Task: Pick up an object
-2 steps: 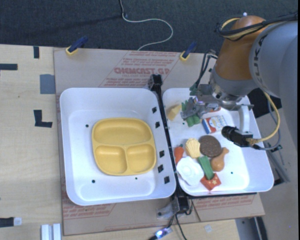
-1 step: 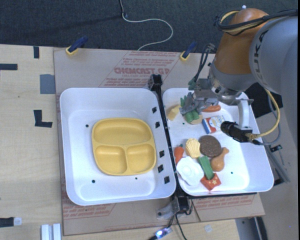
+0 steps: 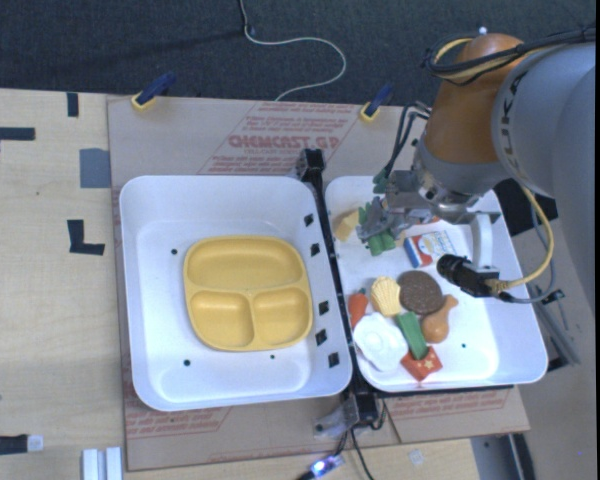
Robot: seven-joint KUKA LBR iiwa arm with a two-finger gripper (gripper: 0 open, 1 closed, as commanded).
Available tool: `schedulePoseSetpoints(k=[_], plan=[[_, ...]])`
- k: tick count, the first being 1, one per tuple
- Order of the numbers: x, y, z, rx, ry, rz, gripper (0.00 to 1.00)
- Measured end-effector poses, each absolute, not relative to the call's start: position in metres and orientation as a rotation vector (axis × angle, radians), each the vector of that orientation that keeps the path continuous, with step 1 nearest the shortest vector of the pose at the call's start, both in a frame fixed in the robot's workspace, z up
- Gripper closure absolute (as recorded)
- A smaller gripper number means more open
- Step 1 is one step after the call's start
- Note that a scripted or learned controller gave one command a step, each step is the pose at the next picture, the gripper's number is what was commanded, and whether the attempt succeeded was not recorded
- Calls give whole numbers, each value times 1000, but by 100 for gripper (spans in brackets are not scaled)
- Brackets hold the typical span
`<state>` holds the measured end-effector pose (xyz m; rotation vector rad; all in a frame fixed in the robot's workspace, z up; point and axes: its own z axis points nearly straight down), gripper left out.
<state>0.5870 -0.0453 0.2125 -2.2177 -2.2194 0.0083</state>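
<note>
Nearest the camera, at the front of the right bin (image 3: 521,366), a red piece (image 3: 421,366) lies touching a white rounded piece (image 3: 380,344), with a green stick (image 3: 414,332) slanting between them. Just behind these sit a tan drumstick (image 3: 441,317), a brown disc (image 3: 420,291) and a ridged yellow piece (image 3: 385,295), all crowded together, and an orange-red piece (image 3: 357,306) lies against the bin's left wall. Beside this cluster, the left bin (image 3: 150,268) carries a yellow divided plate (image 3: 248,291) lying flat near its middle. Farther back in the right bin, a blue-and-white card (image 3: 432,245) lies flat, a green leafy piece (image 3: 382,240) rests just left of it, and a pale yellow piece (image 3: 346,224) sits near the far left corner. The gripper (image 3: 383,216) hangs low over the green leafy piece, at or very near it; whether it is wide or narrow cannot be told, nor whether it grips anything. Behind both bins, the surface (image 3: 270,138) is covered by printed cardboard.
</note>
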Motion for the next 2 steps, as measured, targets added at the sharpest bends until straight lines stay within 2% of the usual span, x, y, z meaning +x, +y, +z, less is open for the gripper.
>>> schedulePoseSetpoints(k=[1, 2], plan=[[594, -32, 222, -2215, -2223, 4, 100], [587, -41, 233, -2218, -2221, 4, 100]])
